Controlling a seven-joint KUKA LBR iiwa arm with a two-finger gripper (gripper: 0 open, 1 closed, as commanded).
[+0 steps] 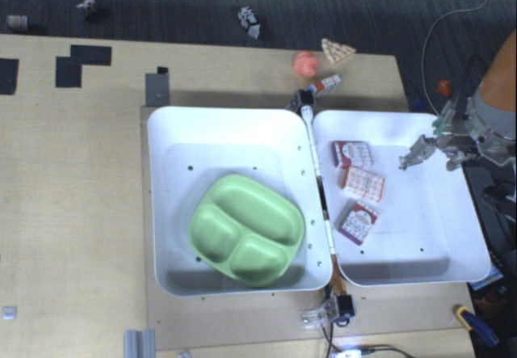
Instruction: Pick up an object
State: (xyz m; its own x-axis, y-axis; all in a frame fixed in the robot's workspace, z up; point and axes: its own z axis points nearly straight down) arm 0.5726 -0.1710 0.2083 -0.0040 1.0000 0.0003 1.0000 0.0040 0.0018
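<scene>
From above, two white bins side by side on a pale wooden bench (73, 187).

In the left bin (166, 187), a big green plate (246, 227) with three dips, lying flat near the front wall.

In the right bin (452, 219), three small red and white packs in a line down the left side: top pack (352, 154), middle pack (362, 183) just below it, bottom pack (357, 222) a little apart.

Over the right bin's far right part, the gripper (426, 156), on the grey arm (497, 98) with its orange band. Near the packs, not touching any. Spread or pressed together: too hard to tell.

Behind the bins, on the bench, a pink ball (305, 64).
</scene>
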